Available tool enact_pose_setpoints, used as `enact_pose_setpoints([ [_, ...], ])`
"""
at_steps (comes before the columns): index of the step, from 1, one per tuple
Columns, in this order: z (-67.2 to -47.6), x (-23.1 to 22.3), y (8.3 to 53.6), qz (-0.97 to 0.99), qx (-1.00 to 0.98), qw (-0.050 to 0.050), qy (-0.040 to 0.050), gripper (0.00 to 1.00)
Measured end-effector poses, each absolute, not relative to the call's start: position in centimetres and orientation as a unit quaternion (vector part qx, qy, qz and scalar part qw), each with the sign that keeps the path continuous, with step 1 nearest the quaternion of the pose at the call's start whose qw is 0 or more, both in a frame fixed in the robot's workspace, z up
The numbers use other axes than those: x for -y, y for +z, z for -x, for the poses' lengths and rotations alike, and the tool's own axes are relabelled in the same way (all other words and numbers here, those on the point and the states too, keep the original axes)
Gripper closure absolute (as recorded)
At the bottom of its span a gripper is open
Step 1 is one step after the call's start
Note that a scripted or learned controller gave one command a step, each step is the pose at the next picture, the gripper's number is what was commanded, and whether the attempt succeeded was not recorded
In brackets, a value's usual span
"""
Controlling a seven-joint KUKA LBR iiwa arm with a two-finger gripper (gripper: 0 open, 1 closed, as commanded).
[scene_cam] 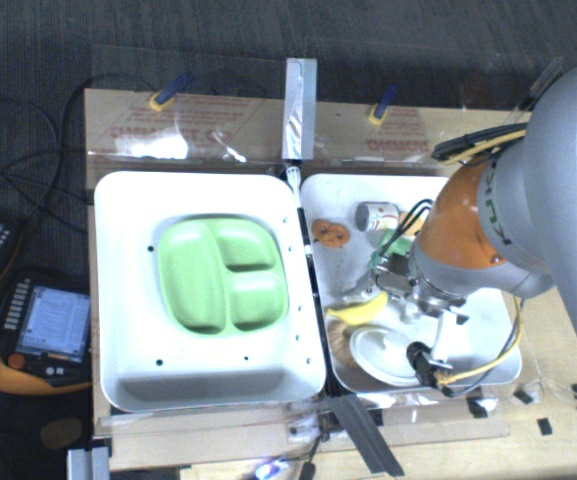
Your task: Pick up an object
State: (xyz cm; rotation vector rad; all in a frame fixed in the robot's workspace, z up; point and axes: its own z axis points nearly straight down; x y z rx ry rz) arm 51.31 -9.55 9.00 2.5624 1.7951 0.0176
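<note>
In the right bin (318, 268) lie a yellow banana-like piece (358, 310), a small orange-brown object (330, 233), a grey metal can (376, 215) on its side, and a white bowl or cup (383, 353) near the front. The arm's wrist with its orange band (460, 230) hangs over the bin's middle. My gripper (396, 290) points down just right of the yellow piece, close to a green item (390, 260). The wrist hides its fingers.
The left bin (128, 368) holds a green divided tray (220, 273). Black and yellow cables loop around the wrist near the right bin's front right. A tablet and a pendant lie on the floor at far left.
</note>
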Motion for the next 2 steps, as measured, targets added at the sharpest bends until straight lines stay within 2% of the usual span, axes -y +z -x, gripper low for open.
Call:
enact_pose_setpoints([
  [1, -49.46, 9.55, 9.01, -0.811, -0.585, 0.007, 0.0059, 0.00],
  [2, -49.03, 9.50, 8.99, -0.837, -0.547, 0.006, 0.0076, 0.00],
])
